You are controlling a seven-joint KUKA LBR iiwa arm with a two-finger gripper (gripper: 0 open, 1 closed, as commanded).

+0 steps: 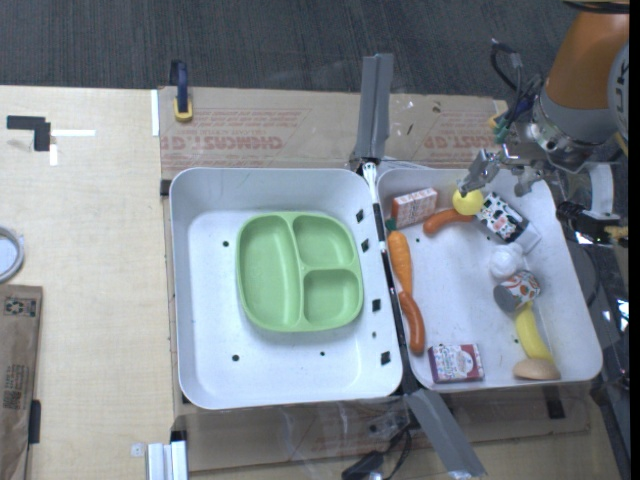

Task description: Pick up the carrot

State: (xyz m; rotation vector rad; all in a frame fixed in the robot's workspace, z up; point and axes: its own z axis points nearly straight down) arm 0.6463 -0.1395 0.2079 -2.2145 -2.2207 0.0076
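Note:
The carrot (400,258) is orange and tapered. It lies lengthwise along the left wall of the right bin (578,298), thick end toward the back. My gripper (503,175) hangs open over the bin's back right part, above a yellow lemon (466,203) and a black-and-white cow-print pack (500,219). Nothing is between its fingers. It is well to the right of and behind the carrot.
A red sausage (411,321) lies just in front of the carrot, and an orange sausage (445,220) and a small box (414,205) lie behind it. A can (518,288), banana (532,334) and red box (456,362) fill the front right. The left bin holds a green divided plate (262,268).

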